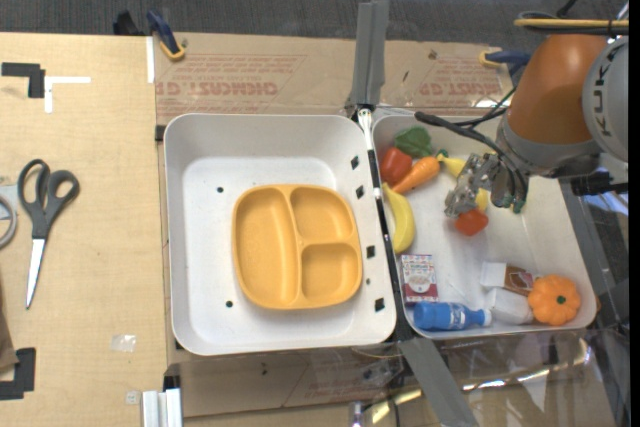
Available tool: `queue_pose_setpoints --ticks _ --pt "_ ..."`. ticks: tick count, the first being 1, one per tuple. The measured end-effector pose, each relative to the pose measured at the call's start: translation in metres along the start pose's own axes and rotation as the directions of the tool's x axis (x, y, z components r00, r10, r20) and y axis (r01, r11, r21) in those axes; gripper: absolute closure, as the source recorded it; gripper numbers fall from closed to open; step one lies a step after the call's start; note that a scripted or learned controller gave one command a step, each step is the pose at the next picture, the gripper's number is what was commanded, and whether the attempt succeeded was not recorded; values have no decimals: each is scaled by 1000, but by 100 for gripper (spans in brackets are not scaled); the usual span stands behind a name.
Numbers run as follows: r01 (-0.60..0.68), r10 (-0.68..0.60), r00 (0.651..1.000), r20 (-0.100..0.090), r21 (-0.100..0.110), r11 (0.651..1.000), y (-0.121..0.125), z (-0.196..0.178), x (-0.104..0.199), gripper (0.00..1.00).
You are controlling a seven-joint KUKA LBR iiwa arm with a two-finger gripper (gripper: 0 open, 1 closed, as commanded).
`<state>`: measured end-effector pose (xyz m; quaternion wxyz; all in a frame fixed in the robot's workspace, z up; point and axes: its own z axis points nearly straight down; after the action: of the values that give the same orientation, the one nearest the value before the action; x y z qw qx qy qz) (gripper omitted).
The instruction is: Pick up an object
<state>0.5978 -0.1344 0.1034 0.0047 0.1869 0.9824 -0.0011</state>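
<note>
My gripper [466, 199] hangs low in the upper middle of the right bin [570, 245]. Just below it lies a small red round object [471, 222], touching or nearly touching the gripper's tip. A yellow piece [455, 164] lies just to its upper left. Left of that are an orange carrot [417, 173], a red pepper [394, 161] and a green vegetable [414, 140]. A banana [401, 219] lies along the bin's left wall.
At the right bin's front lie a blue bottle [450, 317], a small printed packet [418, 277], a white piece [493, 273], a brown bar [518, 280] and an orange pumpkin [555, 300]. The left bin [190, 215] holds a yellow divided plate [297, 245]. Scissors [42, 210] lie on the bench, far left.
</note>
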Motion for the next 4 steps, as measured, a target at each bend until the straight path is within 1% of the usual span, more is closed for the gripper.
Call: queue_pose_setpoints --ticks 1,2,3,4 --pt "-73 73 997 -6 0 997 20 -151 38 100" --pt "-103 103 995 -5 0 995 54 -183 -33 100" --pt "158 -158 987 -6 -2 987 0 -15 -21 100" --pt "139 -139 990 -1 -1 990 -54 -78 -78 100"
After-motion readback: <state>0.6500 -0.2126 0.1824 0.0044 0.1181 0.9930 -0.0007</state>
